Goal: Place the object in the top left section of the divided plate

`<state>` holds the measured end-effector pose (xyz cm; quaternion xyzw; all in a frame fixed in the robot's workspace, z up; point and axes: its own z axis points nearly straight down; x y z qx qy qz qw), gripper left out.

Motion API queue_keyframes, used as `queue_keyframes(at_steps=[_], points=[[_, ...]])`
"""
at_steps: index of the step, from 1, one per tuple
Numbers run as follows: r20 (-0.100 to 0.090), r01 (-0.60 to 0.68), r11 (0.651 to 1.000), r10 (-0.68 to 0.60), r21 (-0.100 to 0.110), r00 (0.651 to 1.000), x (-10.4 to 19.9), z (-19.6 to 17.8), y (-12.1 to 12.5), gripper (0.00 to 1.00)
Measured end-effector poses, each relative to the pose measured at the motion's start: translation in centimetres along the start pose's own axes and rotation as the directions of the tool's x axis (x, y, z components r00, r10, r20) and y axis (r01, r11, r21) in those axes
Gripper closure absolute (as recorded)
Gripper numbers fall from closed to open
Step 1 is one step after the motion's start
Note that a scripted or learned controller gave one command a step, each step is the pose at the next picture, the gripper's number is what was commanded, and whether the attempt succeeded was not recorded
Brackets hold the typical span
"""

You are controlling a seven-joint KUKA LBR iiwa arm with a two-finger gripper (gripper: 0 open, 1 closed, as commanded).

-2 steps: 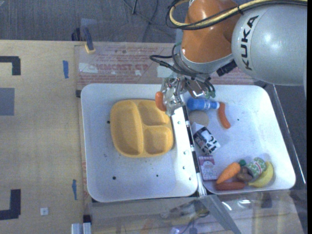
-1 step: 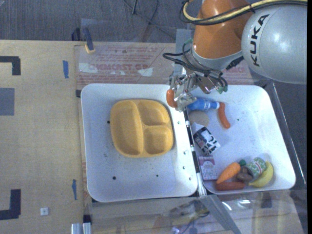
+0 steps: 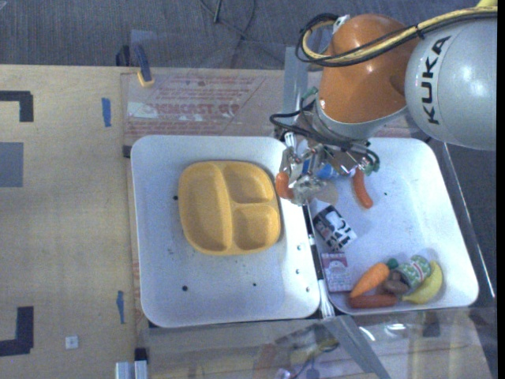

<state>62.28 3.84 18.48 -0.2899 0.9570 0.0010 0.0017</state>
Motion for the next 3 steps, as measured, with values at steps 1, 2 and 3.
queue_keyframes(at_steps=[1,2,3], points=[[0.004,0.084,0.996,-0.084,0.002,0.996,-1.1,0.0,-1.3,1.00],[0.004,0.239,0.971,-0.239,0.002,0.971,-1.9,0.0,-1.1,1.00],[0.004,0.334,0.943,-0.334,0.002,0.943,-2.8,0.0,-0.9,1.00]])
